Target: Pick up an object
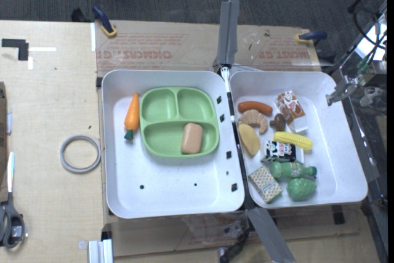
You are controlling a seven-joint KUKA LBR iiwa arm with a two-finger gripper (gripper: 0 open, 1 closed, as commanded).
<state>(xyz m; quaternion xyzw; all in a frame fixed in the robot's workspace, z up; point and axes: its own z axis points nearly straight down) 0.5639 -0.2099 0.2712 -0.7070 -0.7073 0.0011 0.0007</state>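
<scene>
The right bin point(345, 163) holds several toy foods. Among them are a red sausage point(254, 107), a croissant point(257, 122), a yellow corn cob point(293, 140), a black-and-white carton point(280, 149), a green bottle point(290, 170) and a tan box point(265, 184). In the left bin point(166, 194) a green divided plate point(178, 109) carries a tan bread piece point(192, 137). An orange carrot point(132, 114) lies beside the plate. My gripper point(343, 92) hangs at the right bin's far right rim, above and apart from the foods.
A grey tape ring point(80, 153) and scissors point(11, 225) lie on the bench at the left. Blue-yellow clamps point(104, 20) point(313, 37) hold the cardboard behind the bins. A grey bar point(228, 34) stands between the bins at the back.
</scene>
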